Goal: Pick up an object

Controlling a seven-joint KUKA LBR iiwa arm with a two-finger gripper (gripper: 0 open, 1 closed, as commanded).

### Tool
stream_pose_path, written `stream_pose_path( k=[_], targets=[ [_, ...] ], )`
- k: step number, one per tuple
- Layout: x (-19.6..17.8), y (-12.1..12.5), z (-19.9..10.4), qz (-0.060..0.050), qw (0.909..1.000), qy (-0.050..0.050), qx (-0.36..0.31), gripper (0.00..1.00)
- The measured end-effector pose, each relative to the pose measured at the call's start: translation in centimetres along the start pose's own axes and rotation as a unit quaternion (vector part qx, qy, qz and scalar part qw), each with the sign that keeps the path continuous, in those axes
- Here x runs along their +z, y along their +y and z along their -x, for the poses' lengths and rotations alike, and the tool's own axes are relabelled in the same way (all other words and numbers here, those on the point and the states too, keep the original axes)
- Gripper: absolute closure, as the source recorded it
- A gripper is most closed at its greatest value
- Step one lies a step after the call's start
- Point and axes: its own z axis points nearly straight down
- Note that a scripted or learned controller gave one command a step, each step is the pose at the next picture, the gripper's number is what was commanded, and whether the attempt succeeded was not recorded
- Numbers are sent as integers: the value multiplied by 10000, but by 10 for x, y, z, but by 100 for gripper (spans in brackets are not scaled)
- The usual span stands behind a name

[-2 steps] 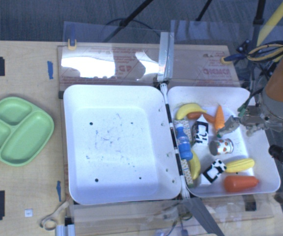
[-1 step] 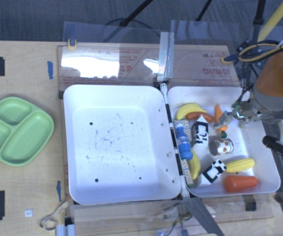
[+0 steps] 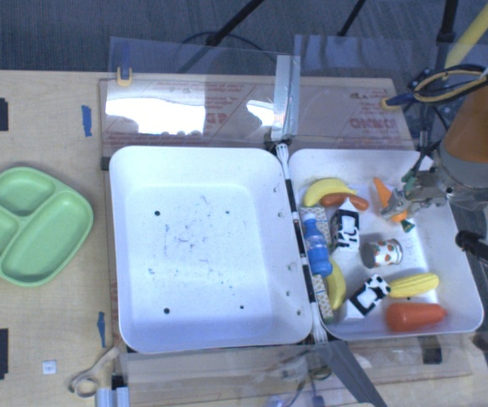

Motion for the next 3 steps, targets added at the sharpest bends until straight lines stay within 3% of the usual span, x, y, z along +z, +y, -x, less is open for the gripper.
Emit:
stream_pose_path(
  k=[1,2,3],
  targets=[
    [-8,24,0,13,9709,-14,-2393,100],
    [-8,24,0,13,9709,-14,-2395,0],
    [-74,13,-3,10,9538,-13,-3003,0]
  ],
)
